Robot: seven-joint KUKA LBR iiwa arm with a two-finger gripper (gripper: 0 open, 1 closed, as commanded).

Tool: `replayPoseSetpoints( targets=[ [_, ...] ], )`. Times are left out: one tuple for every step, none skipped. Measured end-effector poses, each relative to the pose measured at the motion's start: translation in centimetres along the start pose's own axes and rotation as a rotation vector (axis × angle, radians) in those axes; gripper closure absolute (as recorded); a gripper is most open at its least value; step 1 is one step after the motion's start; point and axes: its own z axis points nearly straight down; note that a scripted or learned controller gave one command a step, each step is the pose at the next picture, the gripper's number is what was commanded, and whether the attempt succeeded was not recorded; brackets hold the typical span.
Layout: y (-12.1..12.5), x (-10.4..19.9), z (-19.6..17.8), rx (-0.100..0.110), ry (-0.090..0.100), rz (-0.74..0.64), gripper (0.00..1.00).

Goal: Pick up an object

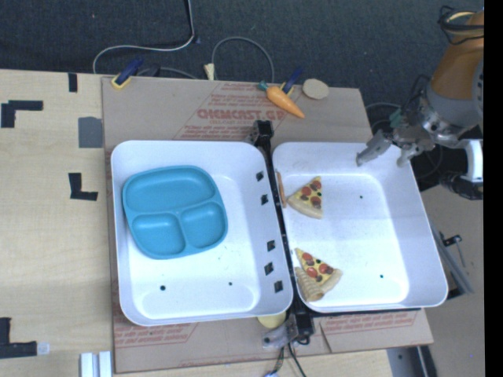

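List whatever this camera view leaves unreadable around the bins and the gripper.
- Yellow object below the left bin: mostly hidden under the rim.
- Arm: cut off by the right edge.
- Gripper: too small and blurred to judge its state.
- Cardboard print: too faint to read.

At the upper right of the frame we see the robot arm (454, 85): a rounded amber-orange band, then a grey metal wrist. Its gripper (387, 154) ends in two slim grey fingers (369, 153). A white block sits lower right of the wrist.
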Motion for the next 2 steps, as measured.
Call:
replayPoseSetpoints(
  targets=[
    [1.8,6.6,11.8,0.003,0.001,-0.006,0.00],
    [-1.7,11.7,11.5,-0.004,-0.003,-0.003,0.00]
  ],
)
